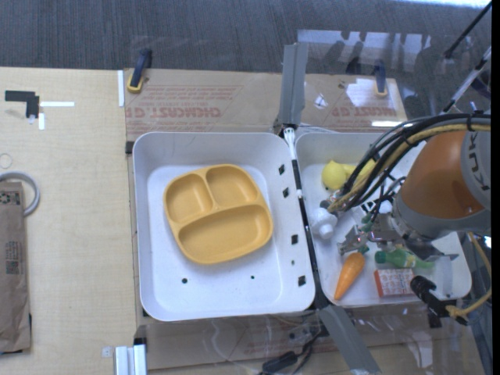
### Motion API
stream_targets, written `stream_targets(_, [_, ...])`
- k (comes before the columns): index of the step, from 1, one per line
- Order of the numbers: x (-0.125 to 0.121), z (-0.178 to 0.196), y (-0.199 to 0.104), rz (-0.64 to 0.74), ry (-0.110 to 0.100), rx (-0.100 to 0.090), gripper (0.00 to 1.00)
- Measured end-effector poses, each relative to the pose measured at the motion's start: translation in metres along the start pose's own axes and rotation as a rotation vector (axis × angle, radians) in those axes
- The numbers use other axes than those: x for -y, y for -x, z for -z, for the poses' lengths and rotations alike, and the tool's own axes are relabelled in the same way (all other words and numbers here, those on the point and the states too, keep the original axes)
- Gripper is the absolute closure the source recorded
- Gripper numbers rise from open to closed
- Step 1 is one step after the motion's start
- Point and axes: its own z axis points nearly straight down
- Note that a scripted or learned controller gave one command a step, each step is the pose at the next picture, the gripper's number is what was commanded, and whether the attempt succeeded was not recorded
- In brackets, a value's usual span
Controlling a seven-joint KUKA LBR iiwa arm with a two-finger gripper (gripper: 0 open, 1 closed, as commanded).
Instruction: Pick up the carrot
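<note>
Camera view: orange carrot (348,276) with green top, lying tilted.

A single fixed camera hangs above the bench (62,209) and looks down on it at a slant, tilted toward twelve o'clock, where dark floor shows beyond the bench's far edge. It stands far enough back to take in both white bins whole: the left bin (148,233) sits near the middle of the view, the right bin (312,151) toward three o'clock. The arm (441,182) enters from three o'clock, near the lens, and hides part of the right bin.
</note>
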Motion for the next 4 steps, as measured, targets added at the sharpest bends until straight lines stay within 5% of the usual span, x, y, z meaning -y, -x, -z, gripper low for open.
stream_targets(1, [0.000,0.009,0.002,-0.005,-0.002,0.001,1.00])
stream_targets(2, [0.000,0.008,0.001,-0.004,-0.002,0.000,0.00])
stream_targets(3, [0.015,0.034,0.012,-0.107,0.001,0.000,0.00])
stream_targets(4, [0.005,-0.001,-0.011,0.362,0.001,0.000,0.00])
